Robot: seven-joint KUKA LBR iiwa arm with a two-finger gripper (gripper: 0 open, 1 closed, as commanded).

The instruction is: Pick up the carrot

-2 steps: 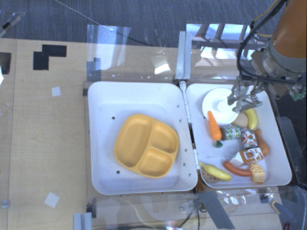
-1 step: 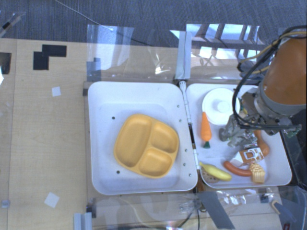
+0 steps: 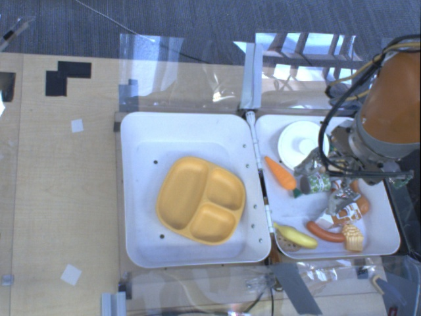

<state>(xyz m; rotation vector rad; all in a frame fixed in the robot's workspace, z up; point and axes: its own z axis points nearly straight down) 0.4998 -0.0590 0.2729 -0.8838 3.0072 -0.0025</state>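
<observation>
The carrot (image 3: 280,173) lies free in the right bin (image 3: 395,242), at about nine o'clock from the gripper (image 3: 322,180); whether the pincer stands apart or together I cannot tell. It looks a light, rigid, smooth toy that tapers, so its thicker middle seems the surest hold

The arm (image 3: 395,104) runs off the right edge at three o'clock, and its bulk covers part of the right bin (image 3: 395,242). The white plate (image 3: 299,143) loses its right side under it. The gripper (image 3: 322,176) sits in the arm's shadow, its details too murky to read. Small items (image 3: 345,206) beneath it blur together.
</observation>
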